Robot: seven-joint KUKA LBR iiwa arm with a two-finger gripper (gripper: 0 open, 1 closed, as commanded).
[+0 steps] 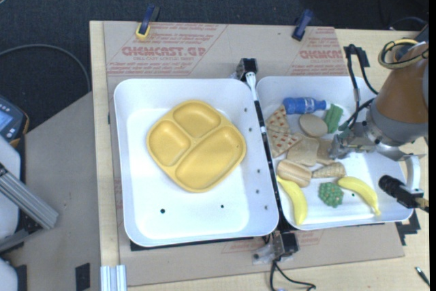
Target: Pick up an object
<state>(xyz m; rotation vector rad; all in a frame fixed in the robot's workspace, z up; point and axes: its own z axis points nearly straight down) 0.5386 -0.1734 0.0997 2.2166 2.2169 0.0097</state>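
Well, the gripper (338, 148) sits low in the right bin (381, 215) among toy food, just above a tan bread piece (328, 170); a yellow divided plate (196, 144) fills the left bin (136, 215).

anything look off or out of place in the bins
Nothing looks spilled or damaged. The yellow three-compartment plastic plate lies turned at a slant to the left white bin's sides. The toy foods are bunched in the right white bin, where the gripper is down among them.
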